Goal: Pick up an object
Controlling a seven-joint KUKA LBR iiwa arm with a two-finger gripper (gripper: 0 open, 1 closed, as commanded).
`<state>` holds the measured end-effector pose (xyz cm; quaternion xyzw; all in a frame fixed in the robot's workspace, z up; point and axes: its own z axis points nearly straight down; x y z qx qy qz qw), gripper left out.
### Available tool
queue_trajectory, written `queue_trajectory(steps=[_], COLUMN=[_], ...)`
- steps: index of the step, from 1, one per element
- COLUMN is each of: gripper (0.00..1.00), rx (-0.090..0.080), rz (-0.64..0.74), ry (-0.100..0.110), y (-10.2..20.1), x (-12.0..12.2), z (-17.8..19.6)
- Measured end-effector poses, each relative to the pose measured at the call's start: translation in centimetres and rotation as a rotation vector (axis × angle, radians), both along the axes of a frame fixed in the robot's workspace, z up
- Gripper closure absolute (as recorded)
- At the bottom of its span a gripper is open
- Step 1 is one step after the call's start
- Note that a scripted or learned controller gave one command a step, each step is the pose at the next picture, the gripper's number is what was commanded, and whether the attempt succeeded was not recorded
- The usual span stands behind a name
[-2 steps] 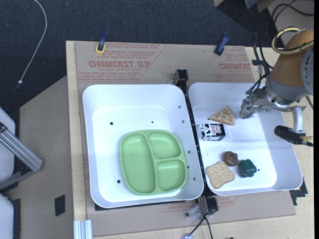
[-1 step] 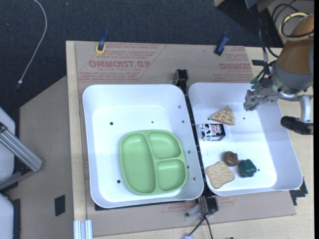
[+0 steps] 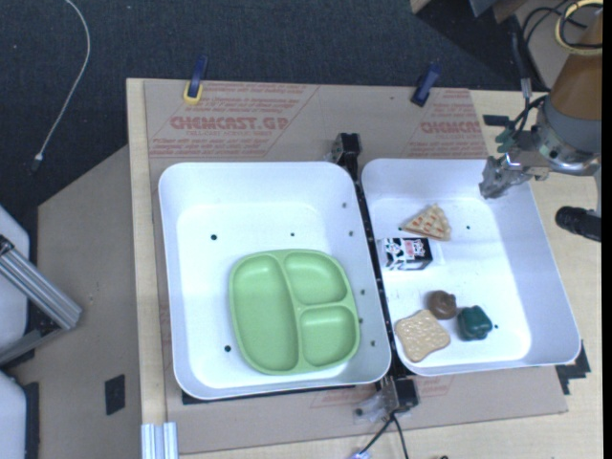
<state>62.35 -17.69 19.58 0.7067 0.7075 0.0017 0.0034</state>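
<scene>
- The pincer [image 3: 495, 182] hangs over the far right corner of the right bin [image 3: 535, 256], just at its far rim, at the end of the grey arm [image 3: 574, 113] with its orange band. From here I cannot tell how far it is open, and nothing is seen in its hold.
- In the right bin, nearest to the pincer, lies a tan waffle wedge [image 3: 426, 223], to the left of it and a little nearer to us.
- Just beside the wedge, on its near left, lies a small black-and-white packet [image 3: 407, 252], close to the bin's left wall.
- Well apart from the pincer, toward the near end of the bin, sit three things in a cluster: a brown round lump [image 3: 441, 303], a dark green block [image 3: 473, 323] just to its right, and a beige slice of toast [image 3: 422, 336] to the near left, touching or almost touching the lump.
- The left bin [image 3: 191, 218] holds a green divided plate [image 3: 293, 309] with three hollows, lying in its near half.
- Both bins rest on a brown board [image 3: 287, 118] with red lettering, clamped at the far edge.
</scene>
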Motion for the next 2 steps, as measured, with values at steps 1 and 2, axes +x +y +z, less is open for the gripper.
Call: queue_trajectory(steps=[1, 2], gripper=[1.0, 1.0], rx=[0.0, 0.0], rz=[0.0, 0.0], ry=[-0.001, 0.001], y=[0.2, 0.1], x=[0.4, 0.5], z=[4.4, 7.9])
